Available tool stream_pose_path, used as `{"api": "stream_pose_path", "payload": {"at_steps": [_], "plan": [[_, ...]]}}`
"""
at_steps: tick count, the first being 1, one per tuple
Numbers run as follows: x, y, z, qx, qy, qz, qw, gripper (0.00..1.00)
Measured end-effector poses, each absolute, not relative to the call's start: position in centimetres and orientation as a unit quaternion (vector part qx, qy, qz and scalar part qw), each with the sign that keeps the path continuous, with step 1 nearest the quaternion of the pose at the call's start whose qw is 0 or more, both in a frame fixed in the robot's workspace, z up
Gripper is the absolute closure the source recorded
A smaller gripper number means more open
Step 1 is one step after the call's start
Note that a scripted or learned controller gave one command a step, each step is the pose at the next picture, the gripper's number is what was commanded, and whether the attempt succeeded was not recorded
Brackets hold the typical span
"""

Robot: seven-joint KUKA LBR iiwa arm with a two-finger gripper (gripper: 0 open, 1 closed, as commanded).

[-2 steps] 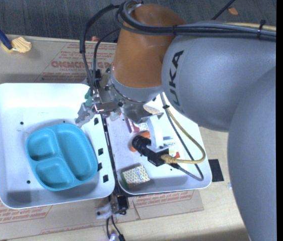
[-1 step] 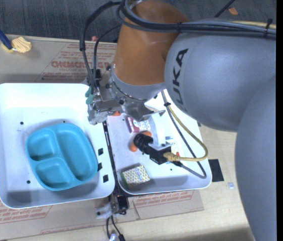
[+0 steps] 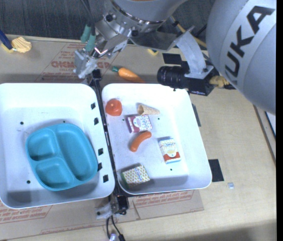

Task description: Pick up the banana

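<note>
My gripper (image 3: 87, 63) hangs above the bench just behind the bins, over the far end of the divider between them. The grey arm (image 3: 242, 39) with its orange band covers the top right of the view. Nothing can be seen held under the gripper. A small yellow object (image 3: 22, 45) with a blue handle lies on the bench at the far left, well away from the gripper. A thin yellow sliver (image 3: 185, 30) peeks out beside the arm; what it is cannot be told.
The left bin (image 3: 11, 99) holds a blue divided plate (image 3: 61, 155). In the right bin (image 3: 194, 134) lie a red tomato (image 3: 113, 107), a sausage (image 3: 140, 140), a wedge (image 3: 147, 109), a packet (image 3: 139, 123) and two small cartons (image 3: 169, 150). A carrot (image 3: 129, 74) rests behind it.
</note>
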State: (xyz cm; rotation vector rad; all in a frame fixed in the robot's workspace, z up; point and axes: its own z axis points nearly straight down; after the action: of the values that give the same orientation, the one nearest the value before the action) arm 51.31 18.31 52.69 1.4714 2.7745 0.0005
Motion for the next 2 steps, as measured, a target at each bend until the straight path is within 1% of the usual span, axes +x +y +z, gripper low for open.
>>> {"api": "stream_pose_path", "payload": {"at_steps": [1,2], "plan": [[53.9,17.7,42.7,0.596,0.803,-0.002,-0.001,1.0],[59.6,20.3,44.3,0.65,0.76,-0.0011,0.0,1.0]]}}
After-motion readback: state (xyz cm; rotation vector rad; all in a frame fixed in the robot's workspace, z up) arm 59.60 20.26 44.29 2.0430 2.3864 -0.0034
